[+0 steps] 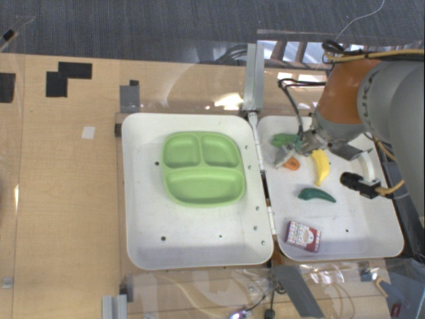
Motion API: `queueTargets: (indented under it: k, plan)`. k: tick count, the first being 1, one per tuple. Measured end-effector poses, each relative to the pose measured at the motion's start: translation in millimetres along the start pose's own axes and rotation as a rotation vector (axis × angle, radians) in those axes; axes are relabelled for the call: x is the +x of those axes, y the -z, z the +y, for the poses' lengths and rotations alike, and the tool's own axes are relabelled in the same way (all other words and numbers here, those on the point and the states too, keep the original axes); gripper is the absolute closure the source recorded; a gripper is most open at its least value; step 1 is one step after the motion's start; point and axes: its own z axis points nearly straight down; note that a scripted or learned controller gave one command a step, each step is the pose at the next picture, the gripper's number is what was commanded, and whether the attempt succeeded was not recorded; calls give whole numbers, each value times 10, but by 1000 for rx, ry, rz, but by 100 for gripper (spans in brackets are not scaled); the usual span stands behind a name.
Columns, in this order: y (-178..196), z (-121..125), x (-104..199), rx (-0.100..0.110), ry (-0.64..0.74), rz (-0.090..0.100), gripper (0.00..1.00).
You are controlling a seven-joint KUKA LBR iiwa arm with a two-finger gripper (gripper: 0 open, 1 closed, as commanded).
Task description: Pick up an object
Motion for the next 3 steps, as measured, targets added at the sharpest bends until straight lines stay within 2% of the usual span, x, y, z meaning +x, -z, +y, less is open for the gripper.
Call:
queueTargets:
  k: [1, 2, 3]
  plan:
    - [126, 25, 1, -6, 4, -3, 100]
    - [962, 656, 629, 7, 14, 3, 100]
    - [1138, 699, 738, 8, -3, 3, 100]
